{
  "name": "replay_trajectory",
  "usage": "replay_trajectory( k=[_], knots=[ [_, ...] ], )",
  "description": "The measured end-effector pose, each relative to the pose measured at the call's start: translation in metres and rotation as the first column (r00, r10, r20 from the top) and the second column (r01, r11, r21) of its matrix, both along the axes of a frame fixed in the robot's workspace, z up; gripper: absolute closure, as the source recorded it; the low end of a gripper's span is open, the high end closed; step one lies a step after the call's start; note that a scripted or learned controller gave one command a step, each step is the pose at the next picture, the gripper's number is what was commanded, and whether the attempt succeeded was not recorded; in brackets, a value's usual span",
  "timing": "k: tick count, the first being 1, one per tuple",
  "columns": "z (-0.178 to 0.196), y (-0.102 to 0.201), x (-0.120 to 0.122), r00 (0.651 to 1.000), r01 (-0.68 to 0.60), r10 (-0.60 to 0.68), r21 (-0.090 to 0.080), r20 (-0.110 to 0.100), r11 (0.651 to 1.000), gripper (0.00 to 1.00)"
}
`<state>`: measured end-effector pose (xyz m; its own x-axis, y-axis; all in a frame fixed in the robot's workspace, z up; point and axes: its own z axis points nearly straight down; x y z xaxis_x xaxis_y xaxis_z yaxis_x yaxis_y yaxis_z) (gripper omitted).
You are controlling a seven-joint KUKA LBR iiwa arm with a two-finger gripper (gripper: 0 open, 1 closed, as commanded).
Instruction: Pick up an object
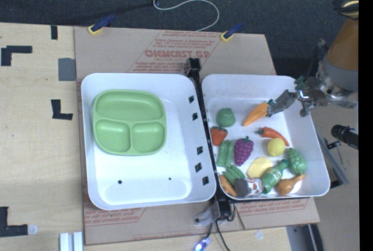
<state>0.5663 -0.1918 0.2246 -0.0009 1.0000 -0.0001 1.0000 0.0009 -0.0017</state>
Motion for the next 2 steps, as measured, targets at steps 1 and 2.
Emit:
replay_trajectory(
  k=[1,2],
  knots=[
    [0.007,0.088,0.043,1.000,-0.011,0.011,0.003,0.003,1.000,0.00],
    [0.118,0.156,0.039,1.000,-0.009,0.009,0.001,0.013,1.000,0.00]
  ],
)
